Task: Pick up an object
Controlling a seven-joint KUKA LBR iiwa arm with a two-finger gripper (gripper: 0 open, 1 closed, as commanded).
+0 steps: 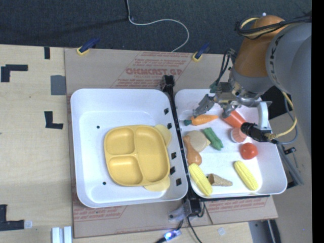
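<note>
Camera view: the one view, looking down at a slant on two white bins side by side on the surface (30,135).
Left bin (86,110): holds a yellow divided tray (136,153), with a second yellow piece showing under its right edge.
Right bin (276,178): holds toy food: a carrot (204,119), a green pepper (213,138), a tan bread-like piece (196,142), two corn cobs (200,179) (246,175), a cone (218,179), a red tomato (248,150) and an orange-red cylinder (234,119).
Tool (218,104): low over the far part of the right bin, fingers spread apart, nothing between them.
Nearest things: the carrot lies just below the left finger; the orange-red cylinder sits just beside the right finger.
Step in hand: judged as the approach to a grasp, with no object lifted yet.
Next move: likely a descent over the carrot or the cylinder, centred so the fingers straddle it, then a close and lift.
Risk: the carrot lies near the bin's left wall, and may roll aside.
</note>
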